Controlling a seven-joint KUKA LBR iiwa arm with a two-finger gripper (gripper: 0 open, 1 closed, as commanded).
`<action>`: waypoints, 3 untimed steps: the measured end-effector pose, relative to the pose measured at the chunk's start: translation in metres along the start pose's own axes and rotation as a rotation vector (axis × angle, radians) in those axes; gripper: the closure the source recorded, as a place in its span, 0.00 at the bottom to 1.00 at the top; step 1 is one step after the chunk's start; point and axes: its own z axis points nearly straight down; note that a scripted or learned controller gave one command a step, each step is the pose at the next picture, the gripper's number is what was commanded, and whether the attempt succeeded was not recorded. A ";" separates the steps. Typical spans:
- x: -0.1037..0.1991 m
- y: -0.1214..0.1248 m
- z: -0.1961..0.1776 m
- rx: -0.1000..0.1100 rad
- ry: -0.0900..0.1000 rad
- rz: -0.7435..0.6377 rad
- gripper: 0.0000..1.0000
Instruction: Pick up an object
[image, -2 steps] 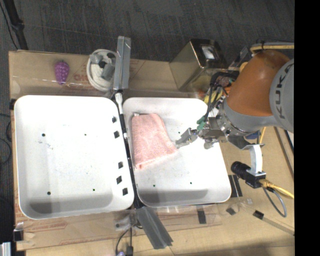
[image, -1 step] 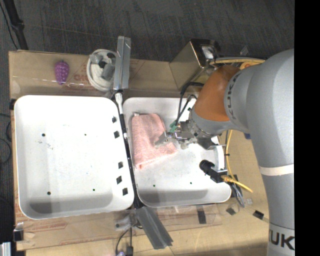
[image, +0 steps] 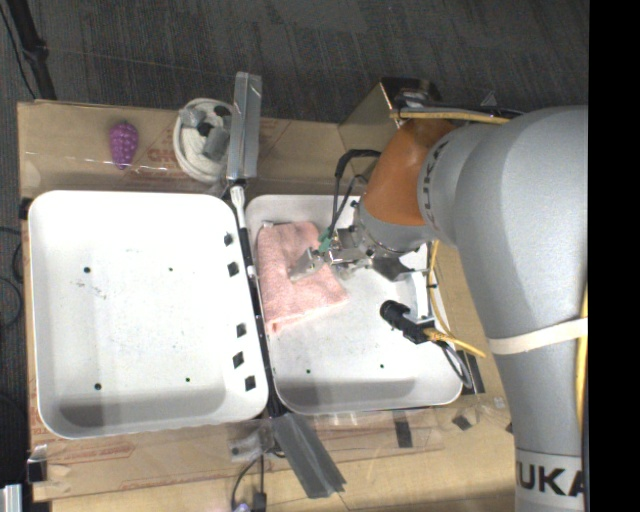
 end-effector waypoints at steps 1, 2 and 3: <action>0.018 -0.025 0.001 0.002 0.000 -0.102 0.00; 0.021 -0.050 0.001 0.002 0.000 -0.089 0.00; 0.016 -0.079 0.001 0.002 0.001 -0.095 0.00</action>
